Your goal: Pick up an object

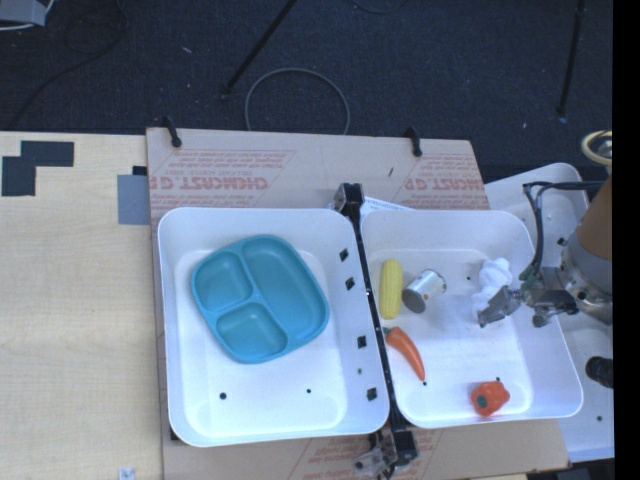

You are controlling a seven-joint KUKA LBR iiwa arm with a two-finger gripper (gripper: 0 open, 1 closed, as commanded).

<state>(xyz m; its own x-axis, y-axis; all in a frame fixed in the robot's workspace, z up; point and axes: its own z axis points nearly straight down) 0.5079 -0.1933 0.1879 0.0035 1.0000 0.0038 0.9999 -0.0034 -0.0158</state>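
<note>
Arm reaching in from the right, claw (503, 306) low over the right bin (545, 393), its grip unreadable.

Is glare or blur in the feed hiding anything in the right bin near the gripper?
Camera view: lighting is even and shadows soft; the white crumpled item nearly blends into the right bin floor. The gripper looks slightly soft, so its jaws are hard to read. The corn, metal cup and carrot stay clear.
</note>
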